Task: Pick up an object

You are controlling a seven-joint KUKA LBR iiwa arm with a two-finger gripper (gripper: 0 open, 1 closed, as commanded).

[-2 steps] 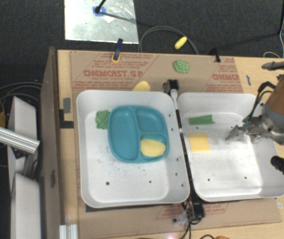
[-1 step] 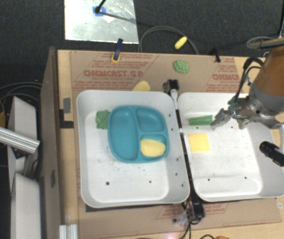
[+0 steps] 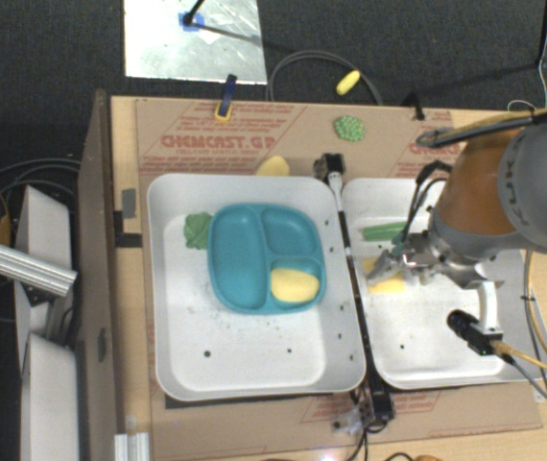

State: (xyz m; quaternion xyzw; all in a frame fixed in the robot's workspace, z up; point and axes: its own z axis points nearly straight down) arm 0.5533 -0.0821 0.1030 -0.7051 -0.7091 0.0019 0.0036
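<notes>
- The arm (image 3: pixel 504 190) reaches in from the right of the frame and bends down over the right-hand bin (image 3: pixel 417 358), with its orange band sitting above the wrist.
- The claw (image 3: pixel 395 269) hangs low at the left side of that bin, just over a small yellow piece (image 3: pixel 385 284) that lies on the bin floor near the divider between the bins.
- Whether the claw is released or clenched I cannot tell; its tips are a grey blur against the white floor, and nothing is plainly seen gripped.
- The yellow piece looks the likely target, since the claw sits right at it; that is a judgement from its closeness alone.
- A green piece (image 3: pixel 383 230) lies in the same bin, just above the claw in the frame, apart from the yellow one.
- The left-hand bin (image 3: pixel 245 373) holds a blue divided plate (image 3: pixel 254 257) at its middle. A yellow lump (image 3: pixel 294 284) rests in the plate's lower right compartment; the other compartments look bare.
- A green leafy bit (image 3: pixel 198 229) lies on the left bin's floor, touching the plate's upper left edge.
- On the tabletop (image 3: pixel 216 142) above the bins, outside them, sit a green knobbly thing (image 3: pixel 349 128) and a pale yellow thing (image 3: pixel 273 167) at the left bin's upper rim.
- With the plate taking much of the left bin, the loose pieces in the right bin seem the easier pick.
</notes>
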